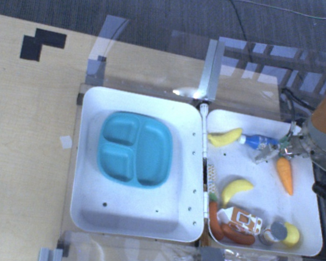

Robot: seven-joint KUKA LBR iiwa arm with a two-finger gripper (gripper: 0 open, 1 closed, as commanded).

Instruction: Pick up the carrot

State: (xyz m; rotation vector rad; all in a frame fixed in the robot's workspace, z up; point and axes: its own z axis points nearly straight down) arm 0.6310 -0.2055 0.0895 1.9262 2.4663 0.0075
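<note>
end effector (pixel 273 150) fingers spread apart, gripping nothing, just beside the carrot's (pixel 285 174) top end.

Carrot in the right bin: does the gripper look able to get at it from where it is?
Probably yes. The carrot lies uncovered near the bin's far right side, apart from other items, with the gripper just beside its upper end.

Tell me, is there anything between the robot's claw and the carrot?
No. In the camera view the gripper sits right by the carrot's top end, with just bare white bin floor there.
</note>
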